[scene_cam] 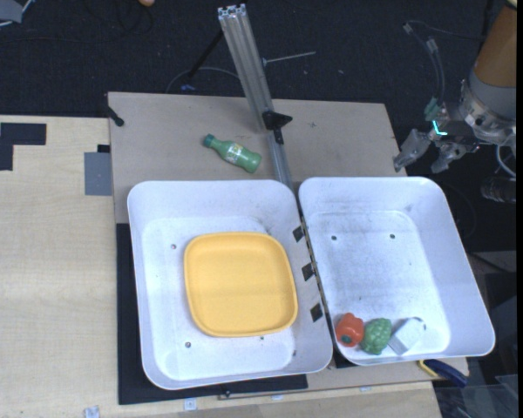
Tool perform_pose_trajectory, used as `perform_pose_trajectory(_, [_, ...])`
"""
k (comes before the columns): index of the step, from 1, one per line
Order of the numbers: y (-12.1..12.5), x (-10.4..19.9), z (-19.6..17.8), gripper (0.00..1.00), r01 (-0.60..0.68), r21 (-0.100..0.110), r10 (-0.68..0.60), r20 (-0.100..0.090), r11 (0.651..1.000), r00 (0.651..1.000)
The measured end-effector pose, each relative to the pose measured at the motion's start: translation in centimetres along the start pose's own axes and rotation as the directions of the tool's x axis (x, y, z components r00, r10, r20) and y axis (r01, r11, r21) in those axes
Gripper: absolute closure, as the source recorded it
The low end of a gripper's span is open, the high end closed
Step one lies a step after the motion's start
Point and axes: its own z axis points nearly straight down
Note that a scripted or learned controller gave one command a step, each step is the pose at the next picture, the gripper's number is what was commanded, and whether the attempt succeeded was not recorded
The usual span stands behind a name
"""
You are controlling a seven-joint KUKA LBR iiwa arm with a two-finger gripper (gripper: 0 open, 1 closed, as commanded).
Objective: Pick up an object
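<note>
The gripper (429, 151) is hanging above the far right corner of the right bin (458, 233), outside its rim. Its dark fingers appear to be spreading apart with nothing between them.

The likely targets are sitting well apart from it, huddling in that bin's near corner: an orange-red object (349, 328), a green object (376, 335) touching it, and a grey-white block (405, 336) just beside. Being this tightly packed against the wall, they are risking a pinch that catches two at once or a finger striking the rim.

A yellow plate (241, 283) is lying flat in the left bin (148, 233), probably too flat to grip. A green bottle (232, 153) is lying on the tabletop (340, 138) beyond.
</note>
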Motion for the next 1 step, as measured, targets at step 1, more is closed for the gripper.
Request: perform_pose_trajectory(1, [0.00, 0.00, 0.00, 0.00, 0.000, 0.000, 0.000, 0.000, 1.000, 1.000])
